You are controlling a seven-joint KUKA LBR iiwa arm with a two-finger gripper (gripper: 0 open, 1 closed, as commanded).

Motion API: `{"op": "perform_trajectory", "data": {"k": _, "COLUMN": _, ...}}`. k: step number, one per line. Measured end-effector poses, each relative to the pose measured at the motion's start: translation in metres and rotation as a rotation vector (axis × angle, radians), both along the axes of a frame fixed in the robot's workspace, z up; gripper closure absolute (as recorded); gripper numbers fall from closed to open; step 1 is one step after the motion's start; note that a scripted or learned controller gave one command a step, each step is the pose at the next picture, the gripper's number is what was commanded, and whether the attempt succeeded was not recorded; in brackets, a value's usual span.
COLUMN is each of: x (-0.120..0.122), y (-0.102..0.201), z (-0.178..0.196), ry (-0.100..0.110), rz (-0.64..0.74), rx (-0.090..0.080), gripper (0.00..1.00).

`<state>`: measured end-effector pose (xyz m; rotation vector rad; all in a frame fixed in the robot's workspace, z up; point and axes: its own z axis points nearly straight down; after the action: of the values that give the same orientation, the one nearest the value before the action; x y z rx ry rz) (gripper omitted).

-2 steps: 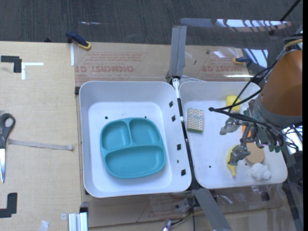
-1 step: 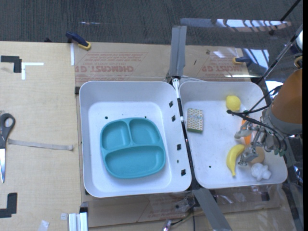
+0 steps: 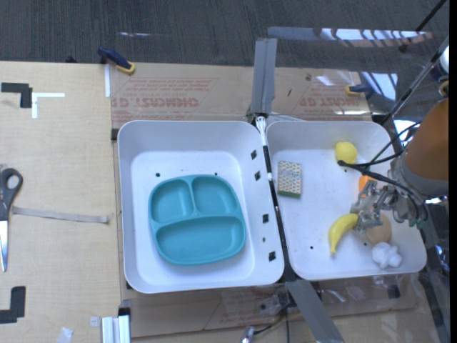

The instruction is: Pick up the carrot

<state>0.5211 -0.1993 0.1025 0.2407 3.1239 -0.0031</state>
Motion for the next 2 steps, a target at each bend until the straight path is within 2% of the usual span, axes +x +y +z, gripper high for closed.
{"op": "perform_trajectory", "data": {"k": 1, "x": 0.000, "y": 0.000, "z": 0.000, "ry": 0.000, "rz": 0.000, "rx": 0.000, "gripper": 0.00}}
{"op": "perform_trajectory", "data": {"k": 2, "x": 0.060, "y": -0.002, "z": -0.010, "ry": 0.003, "rz": 0.005, "rx": 0.002, "gripper": 0.00}}
